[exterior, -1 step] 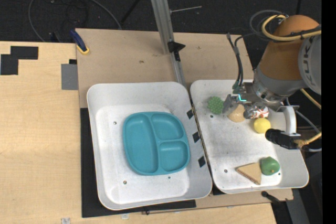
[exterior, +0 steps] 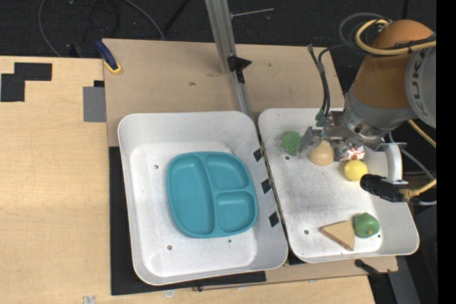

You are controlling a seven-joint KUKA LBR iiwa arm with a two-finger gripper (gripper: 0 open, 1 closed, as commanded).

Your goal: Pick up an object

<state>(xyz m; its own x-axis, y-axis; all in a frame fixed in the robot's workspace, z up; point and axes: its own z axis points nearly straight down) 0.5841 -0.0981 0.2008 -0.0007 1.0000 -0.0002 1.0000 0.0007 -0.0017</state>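
Observation:
My gripper (exterior: 324, 141) is low in the right bin (exterior: 313, 210), at its far side. Right under its tip lies a beige rounded object (exterior: 321, 155); whether it is gripped is hidden by the wrist. Just left of the gripper is a green fuzzy object (exterior: 290, 142). A yellow ball (exterior: 355, 169) lies to the right of the beige one, beside a small red and white item (exterior: 354, 152). Near the bin's front right corner sit a green apple (exterior: 366, 224) and a tan wedge (exterior: 339, 233).
The left bin (exterior: 142, 224) holds a teal divided plate (exterior: 211, 192). A metal post (exterior: 222, 32) rises behind the bins. The arm's grey and orange body (exterior: 388, 82) hangs over the right bin's far right corner, with cables trailing along that bin's right edge.

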